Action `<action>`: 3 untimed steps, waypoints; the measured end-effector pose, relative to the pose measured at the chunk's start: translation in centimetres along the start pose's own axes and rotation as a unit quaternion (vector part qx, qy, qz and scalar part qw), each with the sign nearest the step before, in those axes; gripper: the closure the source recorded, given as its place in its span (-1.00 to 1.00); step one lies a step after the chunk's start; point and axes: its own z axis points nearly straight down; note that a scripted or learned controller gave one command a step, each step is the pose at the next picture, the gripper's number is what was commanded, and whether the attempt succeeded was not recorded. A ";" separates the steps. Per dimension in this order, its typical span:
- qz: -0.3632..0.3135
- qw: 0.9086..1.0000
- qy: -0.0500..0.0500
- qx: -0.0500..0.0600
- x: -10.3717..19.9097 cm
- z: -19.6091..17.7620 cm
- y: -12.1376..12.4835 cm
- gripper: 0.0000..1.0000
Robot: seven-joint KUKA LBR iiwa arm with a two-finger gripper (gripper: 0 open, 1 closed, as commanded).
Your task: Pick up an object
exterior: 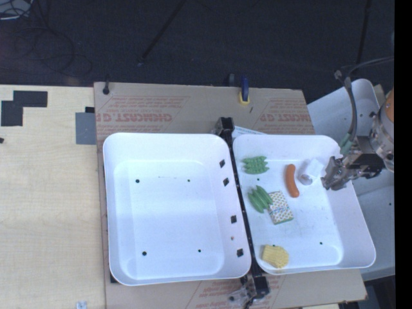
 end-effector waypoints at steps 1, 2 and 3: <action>-0.003 1.000 0.000 -0.004 6.0 9.2 0.4 1.00; -0.002 1.000 -0.001 -0.014 9.0 -1.3 0.3 1.00; 0.000 1.000 -0.002 -0.006 8.0 3.6 0.3 1.00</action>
